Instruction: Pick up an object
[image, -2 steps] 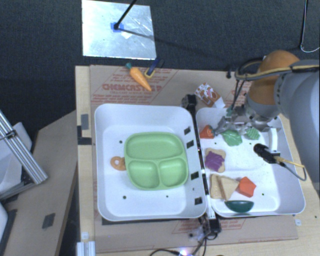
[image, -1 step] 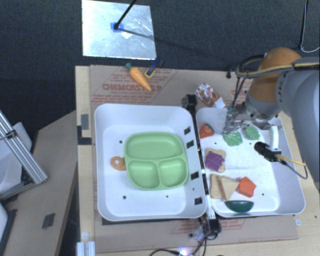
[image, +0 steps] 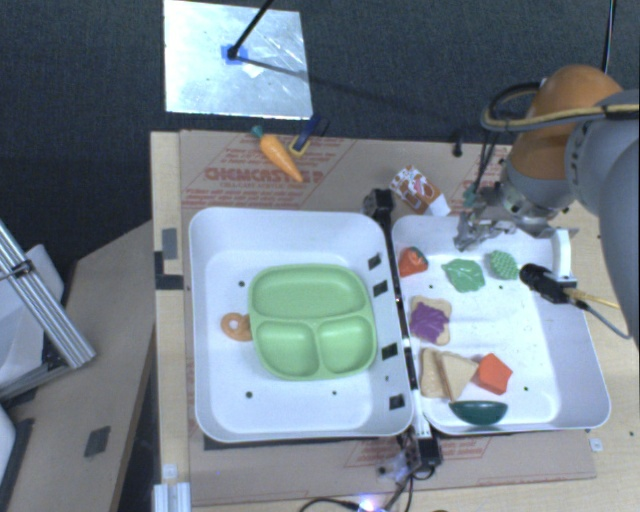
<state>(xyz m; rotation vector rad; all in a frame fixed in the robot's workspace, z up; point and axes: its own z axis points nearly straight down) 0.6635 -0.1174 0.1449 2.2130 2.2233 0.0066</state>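
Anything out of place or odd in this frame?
Yes. A toy carrot lies on the bench behind the left bin, outside both bins. A small red-and-white packet sits just outside the right bin's back edge. A pretzel lies beside the green tray.

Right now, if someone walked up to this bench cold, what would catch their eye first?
Probably the green divided tray, sitting big in the left bin. Next, the scatter of colourful toy food in the right bin, including a purple piece and an orange block. Then the arm reaching over that bin's far edge.
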